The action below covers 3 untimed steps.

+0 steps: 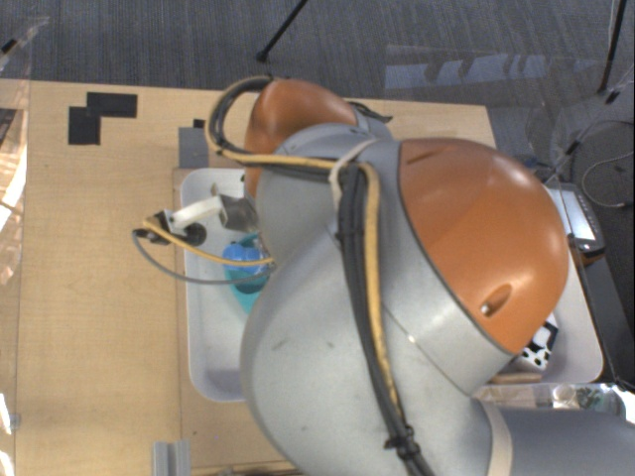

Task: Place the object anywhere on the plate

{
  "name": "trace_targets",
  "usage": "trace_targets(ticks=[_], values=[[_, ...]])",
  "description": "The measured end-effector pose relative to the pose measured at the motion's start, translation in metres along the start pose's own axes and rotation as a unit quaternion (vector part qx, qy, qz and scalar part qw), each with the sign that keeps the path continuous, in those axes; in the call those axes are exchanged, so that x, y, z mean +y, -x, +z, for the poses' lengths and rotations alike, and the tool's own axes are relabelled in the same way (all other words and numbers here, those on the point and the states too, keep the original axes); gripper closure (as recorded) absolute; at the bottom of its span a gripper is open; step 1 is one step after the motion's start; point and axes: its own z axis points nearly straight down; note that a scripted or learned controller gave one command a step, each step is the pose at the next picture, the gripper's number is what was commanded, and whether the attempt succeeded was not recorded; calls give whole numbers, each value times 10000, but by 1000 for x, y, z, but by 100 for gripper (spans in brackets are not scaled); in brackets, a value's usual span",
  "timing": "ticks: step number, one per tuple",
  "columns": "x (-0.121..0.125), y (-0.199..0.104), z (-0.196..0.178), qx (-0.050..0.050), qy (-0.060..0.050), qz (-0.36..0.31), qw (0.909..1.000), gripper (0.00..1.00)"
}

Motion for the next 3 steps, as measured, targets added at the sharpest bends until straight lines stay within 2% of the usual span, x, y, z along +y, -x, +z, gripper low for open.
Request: trace_targets(ticks=[1,2,3], values=[[18,-65,-79,-100,-12,-273,9996,100],[17,-63,-29,-181,-11,281,9994,100],[18,-73,-171,-75,-15,180,9998,100]])
